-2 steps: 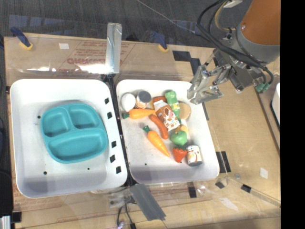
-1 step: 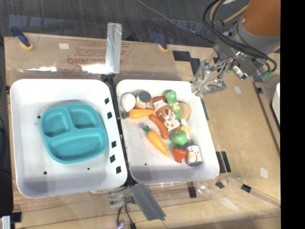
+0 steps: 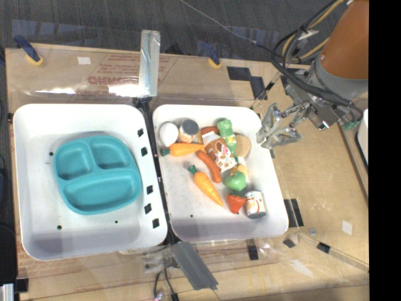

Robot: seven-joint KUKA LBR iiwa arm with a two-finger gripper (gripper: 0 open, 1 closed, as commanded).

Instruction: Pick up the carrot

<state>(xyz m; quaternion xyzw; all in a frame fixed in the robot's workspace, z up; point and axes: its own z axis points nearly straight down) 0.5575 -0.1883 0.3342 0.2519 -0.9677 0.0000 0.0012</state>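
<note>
Carrot lies loose in right bin as gripper hangs at the rim

The carrot lies on the floor of the right bin, tip toward the near right, among toy foods: a second carrot, a green apple and a small can. The gripper hangs over the bin's right edge, fingers slightly parted around nothing. A teal divided plate sits in the left bin.

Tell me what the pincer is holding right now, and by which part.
Nothing. The pincer hangs over the right rim of the right bin with no object between its fingers. The carrot lies loose in that bin among the other toy food.
</note>
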